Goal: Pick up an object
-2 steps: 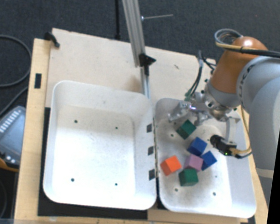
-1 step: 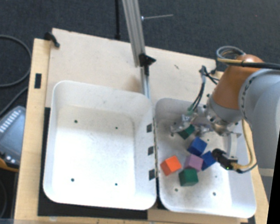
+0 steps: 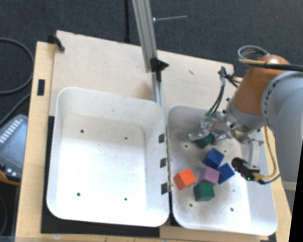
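Nearest the camera, the worktop (image 3: 115, 61) carries two shallow white bins side by side. On the left, the left bin (image 3: 106, 156) shows only a bare, speckled floor. Beside it, the right bin (image 3: 250, 217) holds a loose cluster of blocks: a dark green cube (image 3: 204, 192) sits closest, with an orange cube (image 3: 186, 178) just to its left, a purple cube (image 3: 209, 175) touching it behind, and two blue cubes, one (image 3: 226, 172) to the right and one (image 3: 214, 157) farther back. These sit tilted at mixed angles, none with a clear long axis. Beyond them, a green block (image 3: 205, 140) lies at the tip of the claw (image 3: 205, 133); I cannot tell whether the claw is apart or clamped on it. Farther back, a slanted metal post (image 3: 146, 26) rises from the worktop.
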Motion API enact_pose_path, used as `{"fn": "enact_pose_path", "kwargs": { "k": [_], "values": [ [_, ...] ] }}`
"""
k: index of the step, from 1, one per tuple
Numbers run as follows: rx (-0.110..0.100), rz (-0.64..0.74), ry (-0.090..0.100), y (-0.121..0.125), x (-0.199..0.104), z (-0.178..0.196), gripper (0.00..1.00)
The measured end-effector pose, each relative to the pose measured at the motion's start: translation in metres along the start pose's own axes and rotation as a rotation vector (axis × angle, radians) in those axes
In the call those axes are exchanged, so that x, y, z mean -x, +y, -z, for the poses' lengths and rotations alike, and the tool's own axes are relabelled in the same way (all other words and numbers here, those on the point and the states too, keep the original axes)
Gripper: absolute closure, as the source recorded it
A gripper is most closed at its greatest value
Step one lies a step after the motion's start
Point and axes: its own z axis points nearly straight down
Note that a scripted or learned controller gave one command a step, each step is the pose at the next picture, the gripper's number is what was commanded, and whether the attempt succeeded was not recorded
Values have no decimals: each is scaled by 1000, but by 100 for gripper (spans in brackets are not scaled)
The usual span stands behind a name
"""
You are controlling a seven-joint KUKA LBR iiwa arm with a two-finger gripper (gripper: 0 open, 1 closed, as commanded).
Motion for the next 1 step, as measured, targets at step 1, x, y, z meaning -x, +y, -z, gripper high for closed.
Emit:
{"fn": "enact_pose_path", "kwargs": {
  "k": [1],
  "values": [
    [6,16,3,19,-89,94,100]
  ]
}}
